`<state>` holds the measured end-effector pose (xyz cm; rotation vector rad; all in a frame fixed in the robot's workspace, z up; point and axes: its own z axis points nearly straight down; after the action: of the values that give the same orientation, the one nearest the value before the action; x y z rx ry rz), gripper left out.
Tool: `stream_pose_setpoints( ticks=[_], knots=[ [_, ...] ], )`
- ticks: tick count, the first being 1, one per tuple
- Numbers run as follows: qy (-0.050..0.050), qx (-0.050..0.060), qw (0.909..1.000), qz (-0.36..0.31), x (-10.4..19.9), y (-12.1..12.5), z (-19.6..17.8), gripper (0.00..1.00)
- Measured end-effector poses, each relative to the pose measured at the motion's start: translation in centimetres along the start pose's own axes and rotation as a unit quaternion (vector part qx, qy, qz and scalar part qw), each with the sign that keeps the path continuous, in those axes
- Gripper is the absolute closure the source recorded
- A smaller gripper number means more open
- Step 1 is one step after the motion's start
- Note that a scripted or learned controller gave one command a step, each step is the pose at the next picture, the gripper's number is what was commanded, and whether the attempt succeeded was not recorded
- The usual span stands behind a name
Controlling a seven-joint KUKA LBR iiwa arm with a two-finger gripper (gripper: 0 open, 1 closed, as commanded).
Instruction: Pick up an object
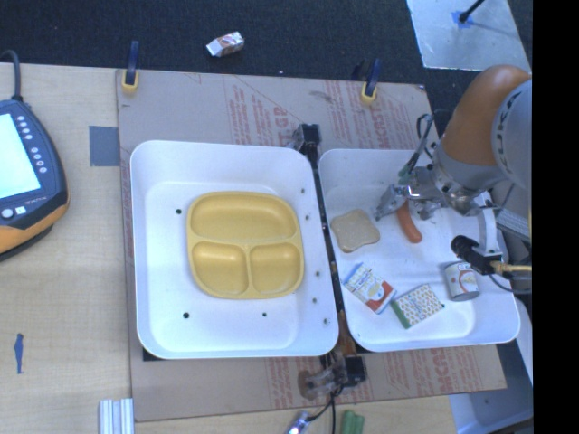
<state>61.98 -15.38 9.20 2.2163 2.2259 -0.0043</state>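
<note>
The right bin (452, 333) holds a tan slice of toy bread (355, 231) lying flat, an orange hot dog (411, 227) at a slant, a small tin can (461, 281), and two flat cartons (370, 287) (417, 305) (both near the front edge).

Two bins sit side by side on the tabletop (72, 333). The left bin (154, 315) holds a divided tray (244, 242) near its middle. In the right bin (488, 328), a bread slice (355, 231) lies close to the left wall. A sausage (410, 225) lies to the right of it, beneath the end effector (404, 202), which reaches in from the right. Nearer the front edge, a small carton (369, 287) lies beside a flat packet (417, 305), with a can (461, 280) further right. A pendant (23, 174) rests at the tabletop's left edge. Behind the tabletop, a wrapper (225, 44) lies on the floor (317, 16).
</note>
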Motion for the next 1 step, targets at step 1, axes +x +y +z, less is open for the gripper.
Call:
stream_pose_setpoints(
  ticks=[1],
  knots=[
    [-0.001, 0.0, 1.0, -0.001, -0.07, 0.02, -1.03, 1.0]
  ],
)
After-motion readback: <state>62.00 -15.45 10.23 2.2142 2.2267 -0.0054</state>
